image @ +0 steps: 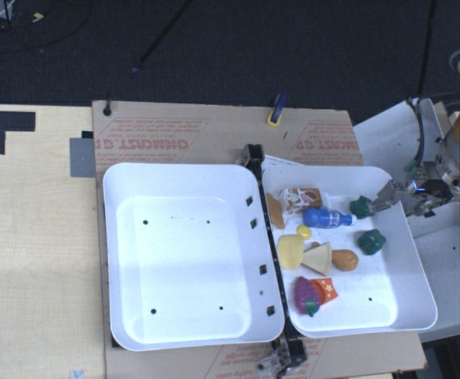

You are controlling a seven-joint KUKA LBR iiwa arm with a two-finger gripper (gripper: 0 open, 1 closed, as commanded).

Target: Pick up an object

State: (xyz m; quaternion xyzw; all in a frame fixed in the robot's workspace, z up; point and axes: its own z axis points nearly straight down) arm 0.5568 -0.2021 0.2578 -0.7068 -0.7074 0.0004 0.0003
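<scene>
Camera view, progress: nothing is lifted yet. My end effector (389,197) sits at the right bin's (419,310) upper right rim; every object lies on the bin floor, so approach, grasp and lift all remain, in my judgement.

Camera view, end effector: a grey finger slants down toward the upper green lump (360,206) and ends just beside it. I cannot tell whether I am spread wide or closed, and I see nothing between my fingers.

Camera view, nearest candidate: the upper green lump, near the bin's right wall, just right of the blue bottle (325,218).

Camera view, count, green lumps: two; the second green lump (371,242) lies below the first.

Camera view, count, other right-bin items: one blue bottle, one white packet (301,198), one tan slice (274,210), one yellow piece (291,248), one beige wedge (319,258), one brown roll (344,260), one purple and red piece (314,293).

Camera view, count, bins: two; the left bin (181,255) is beside the right one on the bench (32,243).

Camera view, count, clamps: one blue and yellow clamp (276,110) on the board's far edge.
</scene>
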